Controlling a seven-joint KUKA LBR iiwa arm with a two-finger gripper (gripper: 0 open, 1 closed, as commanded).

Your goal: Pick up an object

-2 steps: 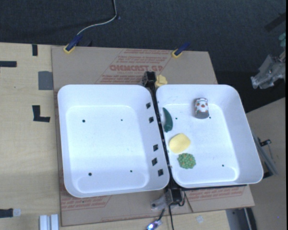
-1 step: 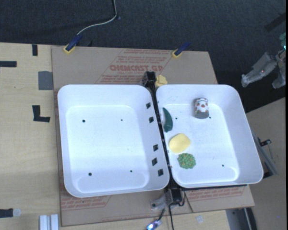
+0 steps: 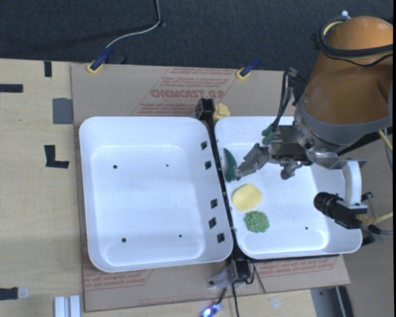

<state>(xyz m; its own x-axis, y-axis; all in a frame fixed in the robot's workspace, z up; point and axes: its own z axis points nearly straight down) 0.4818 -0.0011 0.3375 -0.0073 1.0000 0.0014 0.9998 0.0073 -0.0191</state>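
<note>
**Arm over the right bin, objects near the divider**

A yellow lump (image 3: 247, 196), a green knobbly ball (image 3: 256, 221) and a dark green piece (image 3: 229, 164) lie in the right bin (image 3: 297, 243), close to its left wall. The gripper (image 3: 267, 166) hangs just above them, fingers spread apart, nothing between them. The left bin (image 3: 145, 197) adjoins it.

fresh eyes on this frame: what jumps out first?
The arm's orange band dominates the upper right, with the gripper reaching into the right bin. Below the gripper, near the divider, lie a yellow lump and a green bumpy object, with a dark green piece beside the gripper. The left bin sits alongside.
</note>
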